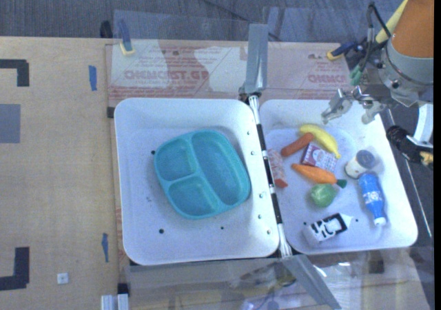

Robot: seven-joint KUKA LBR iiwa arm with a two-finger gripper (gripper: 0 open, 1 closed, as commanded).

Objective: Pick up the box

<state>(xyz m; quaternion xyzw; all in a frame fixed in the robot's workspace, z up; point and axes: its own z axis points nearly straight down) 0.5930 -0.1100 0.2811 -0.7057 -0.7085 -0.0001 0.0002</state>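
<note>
A small red and white box [318,157] lies in the right bin [400,233], wedged between a yellow banana [322,138] and an orange carrot [315,173]. My gripper [351,109] hangs over the bin's far right corner, up and to the right of the box and apart from it. Its fingers [335,107] are spread open with nothing between them.
In the right bin I also see a second carrot [297,145], a green fruit [322,194], a blue bottle [373,198], a white can [362,162], a black and white carton [329,226] and a red packet [277,168] at the left wall. The left bin [138,122] holds a teal divided plate [201,173].
</note>
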